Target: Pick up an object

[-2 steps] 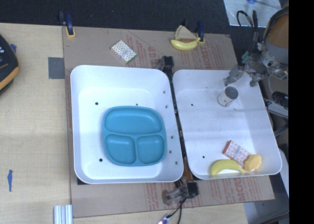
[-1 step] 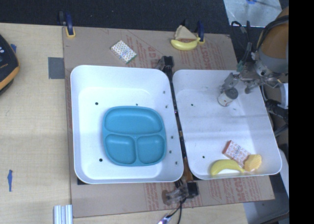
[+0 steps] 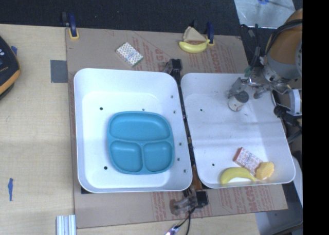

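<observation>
My gripper [image 3: 238,100] hangs low over the far part of the right bin [image 3: 226,141], with the grey arm and its orange band coming in from the right. Along that bin's near edge lie a yellow banana [image 3: 236,176], a small pink-and-white packet [image 3: 248,159] and a yellow-orange lump [image 3: 265,170], close together. All three are well apart from the gripper, toward the front. The left bin [image 3: 90,105] holds a blue divided plate [image 3: 140,142].
Beyond the bins, on the cardboard, lie another banana with a wedge-shaped item [image 3: 194,41] and a patterned packet [image 3: 129,53]. Blue clamps [image 3: 72,25] stand at the cardboard's far edge. A yellow-and-black device [image 3: 6,69] sits at the far left.
</observation>
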{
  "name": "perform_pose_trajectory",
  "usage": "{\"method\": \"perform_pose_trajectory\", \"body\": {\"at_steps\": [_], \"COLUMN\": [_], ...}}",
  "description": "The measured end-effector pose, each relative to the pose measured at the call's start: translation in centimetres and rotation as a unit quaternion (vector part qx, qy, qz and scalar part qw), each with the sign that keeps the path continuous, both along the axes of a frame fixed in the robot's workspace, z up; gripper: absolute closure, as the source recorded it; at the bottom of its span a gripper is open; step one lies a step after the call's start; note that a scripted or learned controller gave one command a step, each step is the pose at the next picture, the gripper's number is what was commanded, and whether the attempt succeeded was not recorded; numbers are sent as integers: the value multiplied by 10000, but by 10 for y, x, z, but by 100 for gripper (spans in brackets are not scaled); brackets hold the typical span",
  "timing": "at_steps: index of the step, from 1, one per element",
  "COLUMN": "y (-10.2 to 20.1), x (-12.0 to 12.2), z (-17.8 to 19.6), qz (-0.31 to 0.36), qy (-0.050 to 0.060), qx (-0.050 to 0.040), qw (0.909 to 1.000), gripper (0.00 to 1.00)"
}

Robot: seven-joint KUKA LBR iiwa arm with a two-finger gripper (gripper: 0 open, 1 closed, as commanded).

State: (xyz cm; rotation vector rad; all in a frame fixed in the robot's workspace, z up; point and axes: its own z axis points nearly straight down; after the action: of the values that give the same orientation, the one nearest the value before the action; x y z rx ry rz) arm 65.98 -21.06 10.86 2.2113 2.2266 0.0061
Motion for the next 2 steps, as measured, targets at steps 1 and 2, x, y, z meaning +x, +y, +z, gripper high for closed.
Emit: {"method": "perform_pose_trajectory", "body": {"at_steps": [1, 2], "y": [14, -1], "x": [-4, -4], "z": [-16, 56], "qz": [-10, -17], "qy": [43, 29], "qx": [1, -4], "qw": [10000, 10000], "gripper": [0, 0]}}
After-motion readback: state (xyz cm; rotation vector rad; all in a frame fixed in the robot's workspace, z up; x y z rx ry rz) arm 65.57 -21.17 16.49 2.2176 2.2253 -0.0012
